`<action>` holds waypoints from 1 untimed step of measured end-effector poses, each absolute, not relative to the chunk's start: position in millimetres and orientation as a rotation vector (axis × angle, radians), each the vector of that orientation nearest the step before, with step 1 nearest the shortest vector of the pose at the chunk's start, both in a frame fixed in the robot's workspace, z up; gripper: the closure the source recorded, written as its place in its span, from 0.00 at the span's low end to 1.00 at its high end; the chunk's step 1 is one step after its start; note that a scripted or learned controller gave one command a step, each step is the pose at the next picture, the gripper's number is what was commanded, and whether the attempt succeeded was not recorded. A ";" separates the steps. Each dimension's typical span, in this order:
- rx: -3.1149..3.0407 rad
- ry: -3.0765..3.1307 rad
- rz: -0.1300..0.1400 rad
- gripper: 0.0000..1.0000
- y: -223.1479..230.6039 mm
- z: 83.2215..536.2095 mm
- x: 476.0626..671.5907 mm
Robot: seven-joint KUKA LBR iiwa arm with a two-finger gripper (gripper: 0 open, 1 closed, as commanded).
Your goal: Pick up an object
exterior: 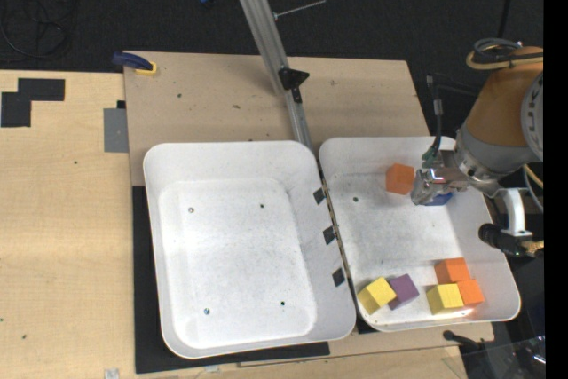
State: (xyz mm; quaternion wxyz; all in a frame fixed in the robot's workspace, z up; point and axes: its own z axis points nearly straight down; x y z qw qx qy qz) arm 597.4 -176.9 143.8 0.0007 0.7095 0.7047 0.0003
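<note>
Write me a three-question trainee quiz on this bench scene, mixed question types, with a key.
1. True or false: the gripper is over the right bin, beside the lone orange block.
2. Multiple choice: which block lies directly next to the purple block? A) a yellow block B) a green block C) a red block
3. Fill in: the blocks clustered along the right bin's near edge number ____ .

Key
1. True. The gripper sits near the bin's far right side, with a blue object under it.
2. A, the yellow block on its left.
3. Five: that yellow and purple pair, plus another yellow block and two orange blocks.
</note>
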 end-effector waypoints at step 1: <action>2.226 2.213 0.001 1.00 -186.7 193.5 597.4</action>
